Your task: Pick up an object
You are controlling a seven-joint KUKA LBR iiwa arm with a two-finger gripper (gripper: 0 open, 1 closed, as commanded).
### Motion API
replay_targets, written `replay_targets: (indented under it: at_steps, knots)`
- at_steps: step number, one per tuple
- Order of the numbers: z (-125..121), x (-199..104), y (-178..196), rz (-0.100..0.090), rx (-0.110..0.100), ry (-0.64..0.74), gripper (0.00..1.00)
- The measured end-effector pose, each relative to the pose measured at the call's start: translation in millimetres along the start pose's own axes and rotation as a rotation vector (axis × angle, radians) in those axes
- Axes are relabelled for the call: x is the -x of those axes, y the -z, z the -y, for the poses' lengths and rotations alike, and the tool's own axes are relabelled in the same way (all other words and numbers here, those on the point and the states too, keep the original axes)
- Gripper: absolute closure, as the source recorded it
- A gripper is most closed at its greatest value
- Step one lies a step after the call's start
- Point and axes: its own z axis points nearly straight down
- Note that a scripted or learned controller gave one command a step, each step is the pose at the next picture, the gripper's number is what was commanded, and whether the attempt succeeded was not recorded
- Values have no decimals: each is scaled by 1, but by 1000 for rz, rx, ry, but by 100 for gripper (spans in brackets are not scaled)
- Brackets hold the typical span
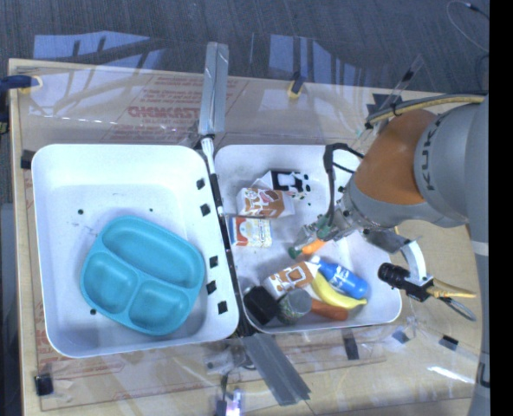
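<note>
The arm (412, 167) reaches into the right bin (265, 159) from its right wall, and the gripper (319, 230) sits low near the bin's middle, just above a small orange and green piece, probably a toy carrot (301, 249). The view is too coarse here to settle whether the fingers are spread or closed, and nothing can be seen held between them.

The things to pick lie crowded in the right bin. Toward its far edge are a black and white figure (291, 181) and a brown and white carton (262, 203); a second small carton (250, 231) lies against the divider. Along the near edge sit a black round piece (260, 304), another small printed carton (291, 279), a banana (336, 296) and a blue bottle (341, 277) resting on it. The left bin (57, 180) carries a blue divided plate (142, 273).

The carrot looks the nearest candidate. It is likely light, stiff plastic, smooth and rounded, so it may roll or squirt out of a pinch; taking it across the thicker middle, square to its length, looks safest. The cartons would be light and may dent, best gripped across their narrow sides. The bottle and banana touch, so lifting either may disturb the other.
</note>
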Motion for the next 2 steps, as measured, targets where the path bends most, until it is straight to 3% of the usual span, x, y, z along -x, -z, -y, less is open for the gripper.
replay_targets:
  at_steps: [1, 2]
  knots:
    - [-21, -8, 118, -7, -5, -78, 100]
    - [-20, -8, 117, -8, -6, -78, 0]
